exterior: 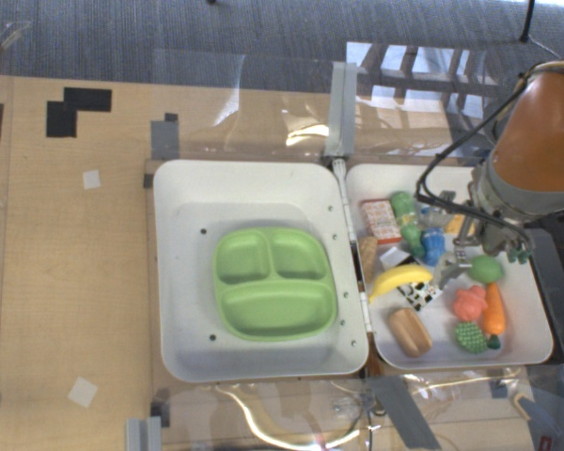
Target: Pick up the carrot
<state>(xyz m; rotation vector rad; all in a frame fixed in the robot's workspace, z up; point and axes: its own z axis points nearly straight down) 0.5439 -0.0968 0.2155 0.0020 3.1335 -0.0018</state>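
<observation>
The carrot [493, 310] is a short orange piece lying upright along the right side of the right bin [543, 346]. It lies beside a pink-red toy [469, 303] and just below a green round fruit [487, 269]. My gripper [459, 256] hangs over the middle of the right bin, up and to the left of the carrot and apart from it. The arm's orange band [545, 130] looms above it and hides the bin's far right corner. Nothing shows as held.
The right bin also holds a banana [399, 278], a bread roll [410, 332], a green knobbly item [470, 336], a blue item [433, 247], a green bottle [406, 216] and a small box [380, 219]. A green divided plate [274, 282] lies in the left bin [174, 252].
</observation>
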